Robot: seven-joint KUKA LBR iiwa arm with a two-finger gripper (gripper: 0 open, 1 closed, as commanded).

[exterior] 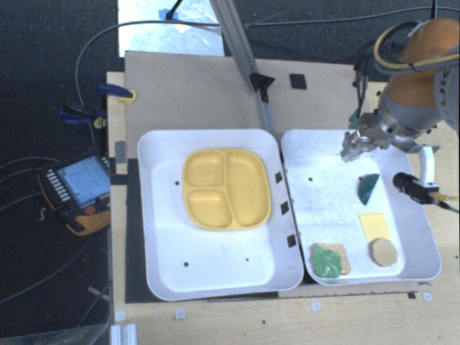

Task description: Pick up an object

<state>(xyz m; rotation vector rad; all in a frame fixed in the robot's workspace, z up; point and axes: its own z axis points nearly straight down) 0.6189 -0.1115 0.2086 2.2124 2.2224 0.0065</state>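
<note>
Four small things lie in the right bin [431, 261], and since the task names none, we take the dark green wedge [368, 187] as our landmark and likeliest target, because it lies nearest the claw [353, 148].

The claw hangs just up and left of the wedge, over bare bin floor, apart from it and carrying nothing that we can see. At this angle we cannot tell how wide it stands.

Below the wedge lies a flat yellow square [375, 226]. Below that sits a tan disc [384, 251], and down and left of the wedge rests a green lump on a tan slab [330, 260]. Far left of the wedge, in the other bin, sits a yellow tray [227, 190].

We judge the wedge to be light and fairly stiff, perhaps smooth plastic or foam, so it may slide if pinched on its sloping faces. Its long axis runs roughly up and down the view, with the broad end up and the narrow tip pointing down and slightly left. We would close across the short width, near the thicker upper half. The square looks too thin to pinch easily.
</note>
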